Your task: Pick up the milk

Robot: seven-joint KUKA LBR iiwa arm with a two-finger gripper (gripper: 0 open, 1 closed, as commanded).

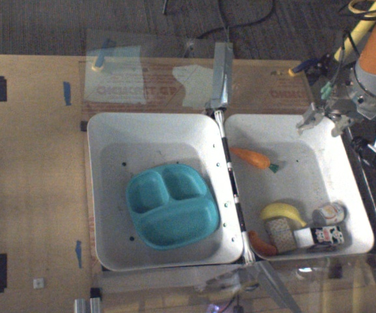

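The milk (320,236) is a small white carton with black cow patches, lying on its side in the front right corner of the right bin (344,168). My gripper (320,125) hangs over that bin's far right corner, well behind the milk and apart from it. Its two fingers are spread open with nothing between them.
Beside the milk lie a grey can (330,212), a yellow banana (282,212), a brown speckled block (280,234) and a red-orange piece (261,242). A carrot (253,158) lies at the bin's far left. The left bin (109,135) holds a teal divided plate (172,205).
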